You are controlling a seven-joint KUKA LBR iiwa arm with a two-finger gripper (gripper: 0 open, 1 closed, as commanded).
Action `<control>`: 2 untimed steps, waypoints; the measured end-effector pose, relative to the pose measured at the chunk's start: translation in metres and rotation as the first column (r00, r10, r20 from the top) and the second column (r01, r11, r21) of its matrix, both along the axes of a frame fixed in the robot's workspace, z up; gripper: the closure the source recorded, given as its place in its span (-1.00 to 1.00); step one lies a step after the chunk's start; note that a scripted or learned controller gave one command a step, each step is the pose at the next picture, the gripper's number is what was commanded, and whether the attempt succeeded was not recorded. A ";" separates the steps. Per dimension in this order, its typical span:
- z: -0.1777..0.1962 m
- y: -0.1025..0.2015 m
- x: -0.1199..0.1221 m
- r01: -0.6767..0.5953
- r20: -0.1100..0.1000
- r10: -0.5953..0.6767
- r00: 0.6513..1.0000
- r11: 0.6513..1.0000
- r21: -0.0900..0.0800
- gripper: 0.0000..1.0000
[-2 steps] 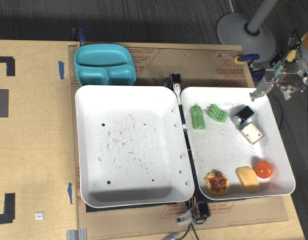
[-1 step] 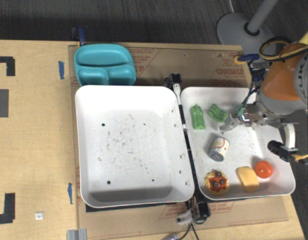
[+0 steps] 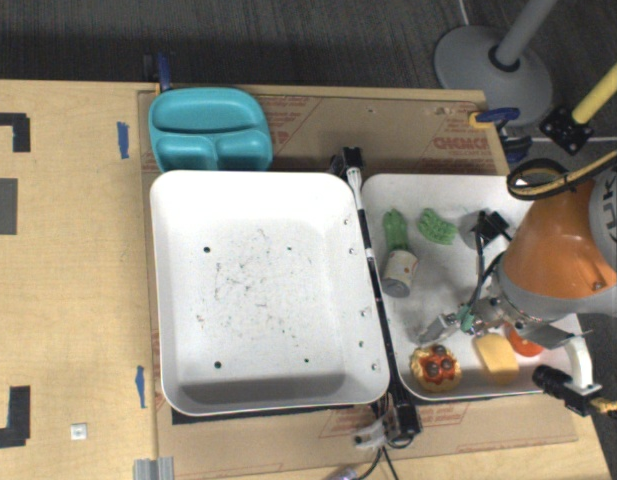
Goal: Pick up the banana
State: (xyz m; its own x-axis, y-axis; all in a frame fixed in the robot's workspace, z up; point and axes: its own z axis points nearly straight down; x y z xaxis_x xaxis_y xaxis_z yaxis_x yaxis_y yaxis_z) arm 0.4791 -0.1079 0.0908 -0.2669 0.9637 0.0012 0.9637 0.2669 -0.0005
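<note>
We see the arm reaching in from the right over the right bin, its orange band covering the bin's right side. The gripper sits low over the middle of that bin, toward the near side, and we cannot tell whether it is apart or together, or whether anything is in it.

Just near of the gripper lie a pale yellow block and, to its left, a round red-and-yellow toy against the near wall. A small orange-red piece touches the block's right side. Farther off we find a tan cylinder, a tall green piece and a second green piece. We cannot tell which of these, if any, is the banana.

The left bin sits beside it, with a teal tray at its far edge.
</note>
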 end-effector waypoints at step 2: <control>0.093 0.138 0.000 0.065 -0.002 -0.065 0.998 0.998 0.000 -1.00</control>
